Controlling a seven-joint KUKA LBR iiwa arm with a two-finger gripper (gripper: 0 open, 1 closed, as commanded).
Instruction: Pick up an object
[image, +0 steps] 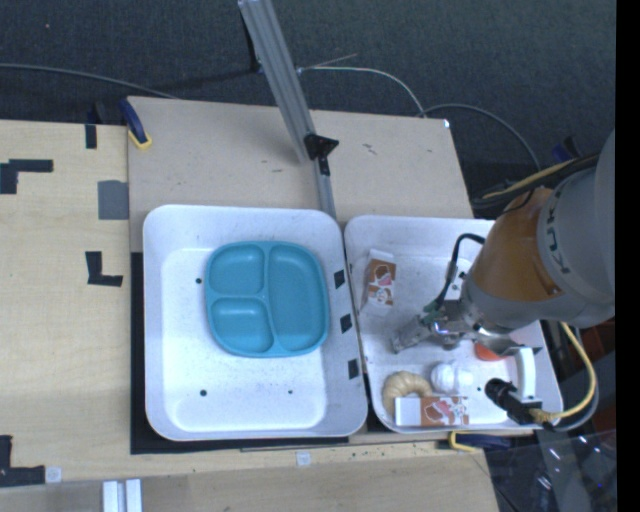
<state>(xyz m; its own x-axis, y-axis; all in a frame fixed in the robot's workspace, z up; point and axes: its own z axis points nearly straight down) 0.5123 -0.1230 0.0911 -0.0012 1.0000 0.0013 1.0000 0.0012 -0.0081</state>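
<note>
You are looking at the gripper (408, 338) hanging low inside the right bin (415, 232), where the loose items are crowding its near edge; whether the jaws are open or closed cannot be told. The croissant (404, 384), white bottle (452, 378) and small packet (379, 282) are all lying apart from it, so nothing is being held. The blue divided plate (268, 298) is sitting alone in the left bin (175, 330), probably out of the way.

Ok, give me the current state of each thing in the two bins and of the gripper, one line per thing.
Blue three-compartment plastic plate: flat in the left white bin, nothing on it.
Small brown-and-white packet: lying in the right white bin, untouched.
Tan croissant-shaped piece: lying near that bin's front wall.
White round object: resting beside the croissant piece.
Brown-and-white box: lying along the front wall.
Gripper: low inside the right bin, holding nothing visible.
</note>
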